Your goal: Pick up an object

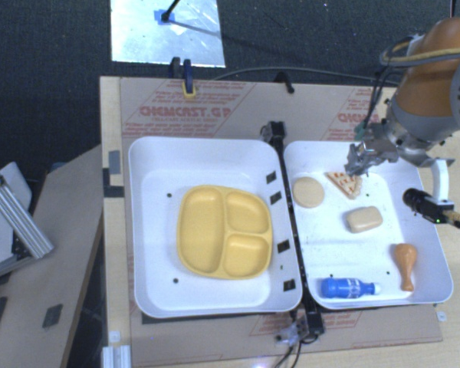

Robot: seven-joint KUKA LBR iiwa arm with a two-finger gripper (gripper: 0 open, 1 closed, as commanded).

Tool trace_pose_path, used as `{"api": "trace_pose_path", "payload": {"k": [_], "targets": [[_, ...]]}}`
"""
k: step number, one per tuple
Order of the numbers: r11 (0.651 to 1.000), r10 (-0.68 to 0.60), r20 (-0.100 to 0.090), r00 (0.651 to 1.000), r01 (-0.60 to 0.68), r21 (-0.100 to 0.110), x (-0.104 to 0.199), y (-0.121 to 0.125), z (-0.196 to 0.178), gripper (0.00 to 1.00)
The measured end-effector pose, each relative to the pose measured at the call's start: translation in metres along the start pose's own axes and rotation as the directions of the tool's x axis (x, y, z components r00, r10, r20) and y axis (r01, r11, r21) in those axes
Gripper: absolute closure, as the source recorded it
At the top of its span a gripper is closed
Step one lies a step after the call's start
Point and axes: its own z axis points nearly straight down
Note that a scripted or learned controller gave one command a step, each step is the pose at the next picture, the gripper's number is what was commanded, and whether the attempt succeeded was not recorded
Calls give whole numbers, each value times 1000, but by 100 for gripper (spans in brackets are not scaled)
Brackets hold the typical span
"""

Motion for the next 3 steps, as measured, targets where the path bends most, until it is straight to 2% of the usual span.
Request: {"api": "trace_pose_path", "payload": {"k": [3], "targets": [[1000,-1,-1,1000,1,2,159,-21,-17,100]]}}
